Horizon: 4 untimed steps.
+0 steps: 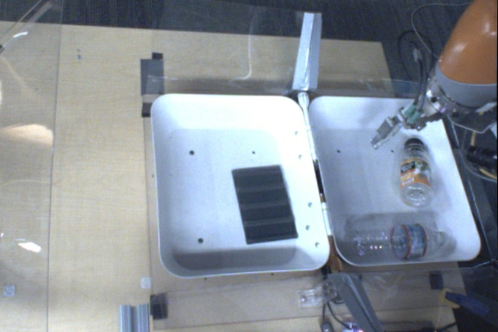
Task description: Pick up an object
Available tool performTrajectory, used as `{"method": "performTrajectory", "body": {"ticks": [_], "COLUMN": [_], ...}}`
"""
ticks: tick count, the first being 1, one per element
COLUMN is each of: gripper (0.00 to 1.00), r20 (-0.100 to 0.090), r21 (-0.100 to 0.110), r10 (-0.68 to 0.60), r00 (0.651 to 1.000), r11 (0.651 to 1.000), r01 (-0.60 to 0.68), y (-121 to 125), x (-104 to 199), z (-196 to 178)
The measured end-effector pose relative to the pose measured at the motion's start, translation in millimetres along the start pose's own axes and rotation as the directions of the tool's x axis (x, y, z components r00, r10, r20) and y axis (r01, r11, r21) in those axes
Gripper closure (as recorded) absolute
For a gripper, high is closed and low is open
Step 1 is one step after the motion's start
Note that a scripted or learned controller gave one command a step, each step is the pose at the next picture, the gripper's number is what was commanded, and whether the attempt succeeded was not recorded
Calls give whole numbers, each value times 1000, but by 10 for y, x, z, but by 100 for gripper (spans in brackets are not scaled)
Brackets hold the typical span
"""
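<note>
In the right bin lie two clear plastic bottles. One bottle with an orange-and-white label rests near the bin's right wall, lengthwise front to back. The other, with a blue label, lies sideways along the front wall. A black ridged rectangular block lies flat in the left bin. My gripper hangs over the back part of the right bin, just up and left of the orange-labelled bottle's cap, pointing down-left. I see nothing held in it.
The arm's orange band and grey wrist stand over the right bin's back right corner. A grey upright post rises behind the seam between the bins. Cables run along the right side, and a clear panel covers the bench at left.
</note>
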<state>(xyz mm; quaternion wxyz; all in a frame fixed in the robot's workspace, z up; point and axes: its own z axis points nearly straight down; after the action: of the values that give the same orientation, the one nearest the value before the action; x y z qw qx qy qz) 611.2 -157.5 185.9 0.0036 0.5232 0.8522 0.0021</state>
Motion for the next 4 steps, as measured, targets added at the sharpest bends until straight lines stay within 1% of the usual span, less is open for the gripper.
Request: {"method": "performTrajectory", "body": {"ticks": [1,2,3,4], "gripper": [0,0,0,0], "r20": [1,-2,-1,1], "r21": [-1,-1,-7,0], "r10": [0,-77,-128,-120], "r00": [1000,997,992,993], "r11": [1000,997,992,993], "r01": [0,77,128,120], "y": [-2,-239,-507,-440], "x": [-2,-385,-206,-309], "z": [2,757,963,662]}}
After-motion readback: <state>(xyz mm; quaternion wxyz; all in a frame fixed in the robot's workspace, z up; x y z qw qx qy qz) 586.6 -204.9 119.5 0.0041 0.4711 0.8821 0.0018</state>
